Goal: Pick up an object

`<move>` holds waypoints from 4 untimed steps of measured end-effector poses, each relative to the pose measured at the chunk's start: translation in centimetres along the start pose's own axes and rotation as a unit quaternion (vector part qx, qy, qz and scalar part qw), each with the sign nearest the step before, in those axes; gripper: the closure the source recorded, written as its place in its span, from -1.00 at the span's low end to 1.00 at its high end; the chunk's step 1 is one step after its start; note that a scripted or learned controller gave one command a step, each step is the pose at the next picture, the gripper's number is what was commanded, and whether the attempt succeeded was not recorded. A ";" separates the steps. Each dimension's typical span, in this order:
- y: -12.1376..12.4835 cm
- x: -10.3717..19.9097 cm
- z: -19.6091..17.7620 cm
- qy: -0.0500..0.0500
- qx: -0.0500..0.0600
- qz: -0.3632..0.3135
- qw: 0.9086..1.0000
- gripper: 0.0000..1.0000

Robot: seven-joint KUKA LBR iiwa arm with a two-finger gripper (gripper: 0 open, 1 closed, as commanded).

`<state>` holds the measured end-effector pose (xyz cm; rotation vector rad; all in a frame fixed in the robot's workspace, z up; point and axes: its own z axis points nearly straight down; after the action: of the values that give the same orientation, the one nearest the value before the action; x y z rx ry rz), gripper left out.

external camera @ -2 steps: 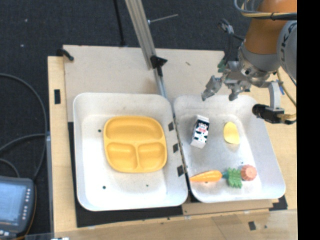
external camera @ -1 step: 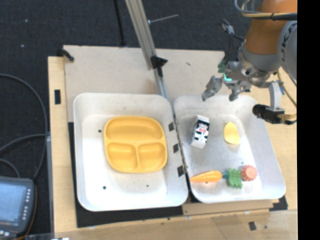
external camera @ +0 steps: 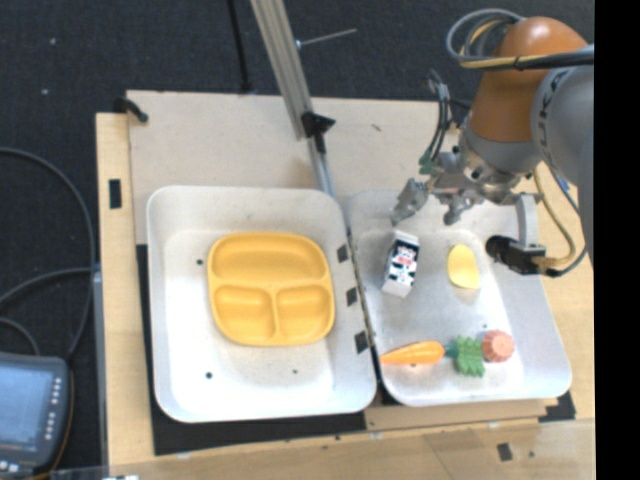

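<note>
From my remote seat, the grey metal fingers (external camera: 433, 200) hang spread wide with nothing between them, over the far end of the right-hand shallow white plastic bin (external camera: 535, 353). Just below the fingers, a small white carton with black and red print (external camera: 402, 264) lies tilted on the bin floor, boxy with sharp edges. To the lower right of the fingers, close by, there's a smooth pale yellow oval piece (external camera: 462, 266), looks like glossy plastic. Further down from the fingers, near the bin's front edge, an orange plastic toy carrot with a bumpy green top (external camera: 428, 354) lies on its side, and a small pinkish round toy (external camera: 498, 345) touches the green part.

Well off to the lower left of the fingers, the left-hand white bin (external camera: 180, 368) holds a yellow plastic three-compartment tray (external camera: 270, 288) with rounded corners, lying flat.

Both bins look speckled and matte. The worktop (external camera: 210, 143) is plain beige board, and the floor around it is dark carpet (external camera: 100, 28).
</note>
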<state>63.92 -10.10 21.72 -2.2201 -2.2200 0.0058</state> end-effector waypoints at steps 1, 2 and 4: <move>-1.0 -0.5 5.6 0.000 0.000 0.001 1.000 -1.00; -0.5 -0.8 10.0 0.000 0.000 0.002 1.000 -1.00; 0.4 -0.7 3.9 0.000 -0.005 -0.001 1.000 1.00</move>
<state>64.28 -10.81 17.84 -2.2219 -2.2272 -0.0049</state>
